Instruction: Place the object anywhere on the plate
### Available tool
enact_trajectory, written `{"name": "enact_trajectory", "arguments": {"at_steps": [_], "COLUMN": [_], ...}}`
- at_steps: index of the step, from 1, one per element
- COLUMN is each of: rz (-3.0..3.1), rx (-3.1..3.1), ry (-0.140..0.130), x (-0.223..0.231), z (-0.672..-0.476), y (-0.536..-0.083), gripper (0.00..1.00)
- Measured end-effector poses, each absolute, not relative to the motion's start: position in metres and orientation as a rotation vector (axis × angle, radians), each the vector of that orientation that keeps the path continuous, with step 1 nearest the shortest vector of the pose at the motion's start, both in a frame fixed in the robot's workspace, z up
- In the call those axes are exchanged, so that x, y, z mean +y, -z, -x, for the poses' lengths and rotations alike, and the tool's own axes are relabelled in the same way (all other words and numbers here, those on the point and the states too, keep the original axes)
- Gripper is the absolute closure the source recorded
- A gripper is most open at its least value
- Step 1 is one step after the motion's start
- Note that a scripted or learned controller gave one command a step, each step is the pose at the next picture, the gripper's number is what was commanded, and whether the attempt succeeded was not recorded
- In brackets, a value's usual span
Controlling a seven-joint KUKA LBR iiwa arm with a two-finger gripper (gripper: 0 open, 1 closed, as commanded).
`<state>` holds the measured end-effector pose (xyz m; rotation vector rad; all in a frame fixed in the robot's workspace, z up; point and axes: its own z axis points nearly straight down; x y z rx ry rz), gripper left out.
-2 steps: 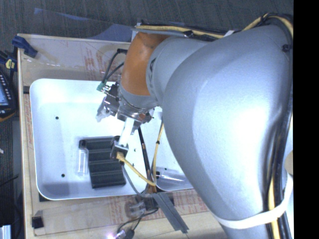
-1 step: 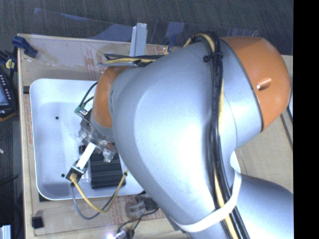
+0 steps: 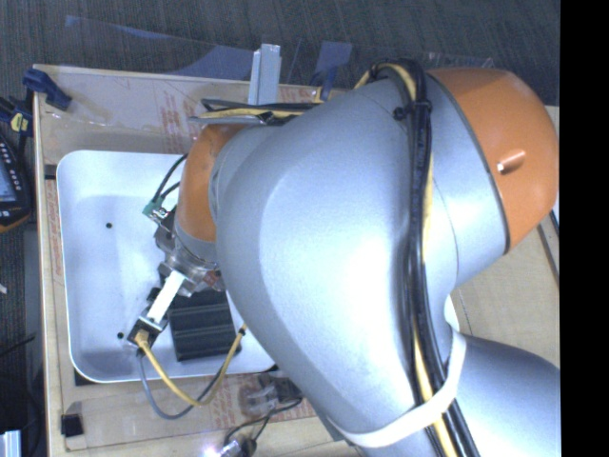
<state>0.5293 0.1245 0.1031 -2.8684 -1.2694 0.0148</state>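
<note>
Object: where it lies I cannot tell, for my grey arm (image 3: 381,255) covers most of the counter (image 3: 105,122). My wrist (image 3: 190,255) reaches down into the left white bin (image 3: 90,255), toward its lower right corner. Whether my jaws are wide or narrow I cannot tell.

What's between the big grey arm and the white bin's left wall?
Bare bin floor, save one tiny dark spot, in the camera view.

Bulky grey arm (image 3: 324,255); orange band (image 3: 504,160); yellow, black cables (image 3: 419,255), possibly clipped.
</note>
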Motion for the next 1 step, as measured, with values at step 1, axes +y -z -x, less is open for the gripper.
{"name": "enact_trajectory", "arguments": {"at_steps": [1], "rz": [2.998], "rx": [-0.930], "ry": [-0.004], "x": [0.1990], "z": [-0.5288], "y": [-0.1950], "gripper": [1.00]}}
